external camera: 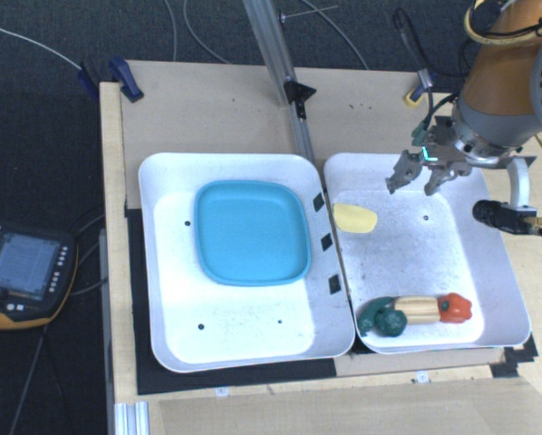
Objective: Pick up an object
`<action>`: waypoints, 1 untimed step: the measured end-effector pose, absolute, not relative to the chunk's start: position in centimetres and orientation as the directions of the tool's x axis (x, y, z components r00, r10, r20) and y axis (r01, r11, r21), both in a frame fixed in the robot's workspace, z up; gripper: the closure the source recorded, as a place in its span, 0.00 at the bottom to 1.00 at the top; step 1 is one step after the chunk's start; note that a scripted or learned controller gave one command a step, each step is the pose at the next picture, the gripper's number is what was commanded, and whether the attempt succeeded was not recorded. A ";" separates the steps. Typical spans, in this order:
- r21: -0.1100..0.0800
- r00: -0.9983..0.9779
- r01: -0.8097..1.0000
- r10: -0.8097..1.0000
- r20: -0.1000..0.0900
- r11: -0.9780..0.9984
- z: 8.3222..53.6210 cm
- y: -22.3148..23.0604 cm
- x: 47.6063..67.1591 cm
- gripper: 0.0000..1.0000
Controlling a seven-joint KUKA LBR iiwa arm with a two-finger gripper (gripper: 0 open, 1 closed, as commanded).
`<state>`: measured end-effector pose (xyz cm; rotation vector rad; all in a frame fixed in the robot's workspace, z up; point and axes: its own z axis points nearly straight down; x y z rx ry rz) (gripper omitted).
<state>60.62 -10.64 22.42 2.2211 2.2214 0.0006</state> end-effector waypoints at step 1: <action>0.000 0.000 1.000 1.000 0.000 0.000 22.4 -10.6 60.6 0.00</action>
